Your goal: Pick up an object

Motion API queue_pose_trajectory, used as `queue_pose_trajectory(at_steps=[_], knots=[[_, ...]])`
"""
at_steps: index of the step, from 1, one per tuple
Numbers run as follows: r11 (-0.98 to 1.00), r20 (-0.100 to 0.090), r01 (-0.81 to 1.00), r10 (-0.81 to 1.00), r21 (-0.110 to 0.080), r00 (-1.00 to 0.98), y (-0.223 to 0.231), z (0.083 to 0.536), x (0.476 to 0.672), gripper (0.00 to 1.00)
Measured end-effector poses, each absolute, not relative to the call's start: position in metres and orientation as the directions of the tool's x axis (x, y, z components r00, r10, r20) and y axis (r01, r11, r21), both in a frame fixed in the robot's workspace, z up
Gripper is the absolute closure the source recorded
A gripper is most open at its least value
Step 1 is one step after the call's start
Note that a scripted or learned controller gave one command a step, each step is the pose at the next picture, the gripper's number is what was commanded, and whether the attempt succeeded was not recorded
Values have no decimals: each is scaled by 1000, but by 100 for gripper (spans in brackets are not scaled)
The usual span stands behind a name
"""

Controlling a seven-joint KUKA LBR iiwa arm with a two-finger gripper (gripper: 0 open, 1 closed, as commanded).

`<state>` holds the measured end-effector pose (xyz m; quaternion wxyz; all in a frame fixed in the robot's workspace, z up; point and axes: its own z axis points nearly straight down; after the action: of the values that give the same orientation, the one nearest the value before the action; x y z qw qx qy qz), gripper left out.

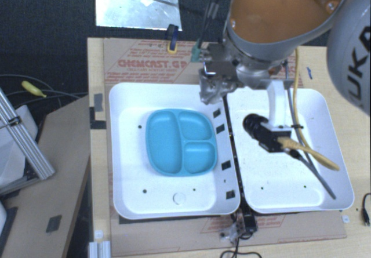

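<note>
Seeing blue divided plate (179, 142) lying in middle of left bin (124, 193), leaving free floor along every wall. Seeing gripper (211, 94) hanging over that bin's far right corner, near the plate; not managing to tell its opening.

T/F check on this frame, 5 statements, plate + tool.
1. The blue divided plate lies in the view's left bin. True.
2. The plate has three compartments. True.
3. The tool has lifted the plate. False: the plate lies flat on the bin floor, and the tool is by the far end of the rims where the two bins meet.
4. The plate leans upright against a bin wall. False: it lies flat, open side up.
5. The plate straddles both bins. False: it sits wholly within the left bin, short of the right bin.
</note>
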<state>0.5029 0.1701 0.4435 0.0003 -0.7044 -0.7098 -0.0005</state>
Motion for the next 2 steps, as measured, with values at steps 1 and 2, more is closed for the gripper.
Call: queue_pose_trajectory(at_steps=[1,2], knots=[[8,2,1000,1000,6,-8,167,456,504,100],[12,3,1000,1000,8,-12,167,467,504,100]])
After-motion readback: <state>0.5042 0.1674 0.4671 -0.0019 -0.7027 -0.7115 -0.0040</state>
